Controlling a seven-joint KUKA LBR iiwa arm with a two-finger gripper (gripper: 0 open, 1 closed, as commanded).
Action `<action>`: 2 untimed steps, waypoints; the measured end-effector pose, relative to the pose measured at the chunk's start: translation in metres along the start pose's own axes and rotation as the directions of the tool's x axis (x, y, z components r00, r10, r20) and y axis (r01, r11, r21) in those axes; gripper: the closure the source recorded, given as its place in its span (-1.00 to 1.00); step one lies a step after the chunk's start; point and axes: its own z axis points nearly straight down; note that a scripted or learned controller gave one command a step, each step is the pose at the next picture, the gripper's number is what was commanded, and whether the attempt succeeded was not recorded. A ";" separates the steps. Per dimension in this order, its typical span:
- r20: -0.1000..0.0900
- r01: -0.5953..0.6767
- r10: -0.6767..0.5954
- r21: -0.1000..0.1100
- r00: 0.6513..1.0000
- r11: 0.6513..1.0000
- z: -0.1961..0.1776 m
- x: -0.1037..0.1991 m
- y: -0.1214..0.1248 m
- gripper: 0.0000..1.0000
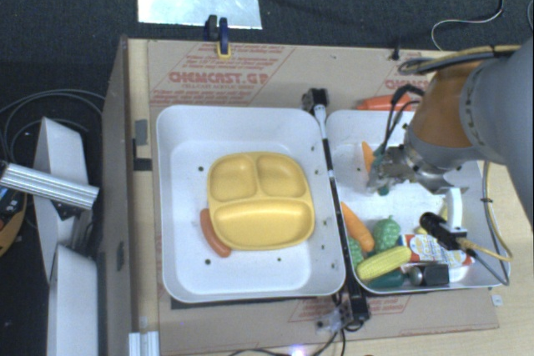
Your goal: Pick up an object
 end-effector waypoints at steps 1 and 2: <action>0.000 0.000 0.000 0.000 1.000 1.000 0.000 0.000 0.000 -1.00; 0.002 -0.001 0.001 0.001 1.000 1.000 0.010 -0.002 0.065 -1.00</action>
